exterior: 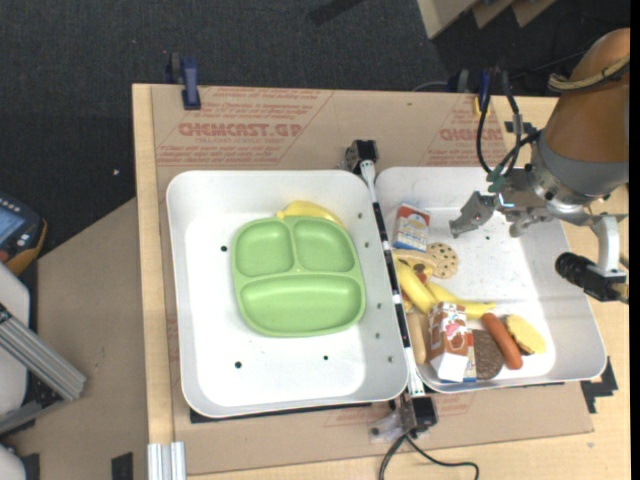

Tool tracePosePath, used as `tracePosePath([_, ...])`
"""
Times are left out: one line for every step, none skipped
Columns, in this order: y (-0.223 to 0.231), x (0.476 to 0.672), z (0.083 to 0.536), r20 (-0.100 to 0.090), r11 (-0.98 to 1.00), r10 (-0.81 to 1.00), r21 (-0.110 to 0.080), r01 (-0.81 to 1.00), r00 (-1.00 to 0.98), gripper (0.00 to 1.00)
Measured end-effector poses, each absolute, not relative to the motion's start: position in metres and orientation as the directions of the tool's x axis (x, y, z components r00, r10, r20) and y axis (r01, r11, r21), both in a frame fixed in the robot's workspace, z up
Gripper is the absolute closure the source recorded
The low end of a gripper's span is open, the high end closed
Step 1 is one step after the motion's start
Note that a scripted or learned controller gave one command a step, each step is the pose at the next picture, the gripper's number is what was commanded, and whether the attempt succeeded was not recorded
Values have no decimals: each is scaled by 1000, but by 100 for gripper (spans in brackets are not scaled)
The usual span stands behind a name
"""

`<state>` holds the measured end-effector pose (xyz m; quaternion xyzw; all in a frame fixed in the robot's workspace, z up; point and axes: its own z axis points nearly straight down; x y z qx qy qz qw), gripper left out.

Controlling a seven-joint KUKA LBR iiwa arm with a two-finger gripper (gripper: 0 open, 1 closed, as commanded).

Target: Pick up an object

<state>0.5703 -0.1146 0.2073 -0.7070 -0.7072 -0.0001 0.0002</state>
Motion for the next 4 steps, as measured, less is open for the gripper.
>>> tracePosePath([-145,502,171,1,-5,1000,-8,1000,5,0])
tracePosePath([-138,478,81,1,-2,1000,-4,1000,2,0])
tracePosePath([-183,613,86,-7,4,1000,14,1000,-4,0])
tracePosePath([-104,650,85,1,8,1000,6,1000,-8,0])
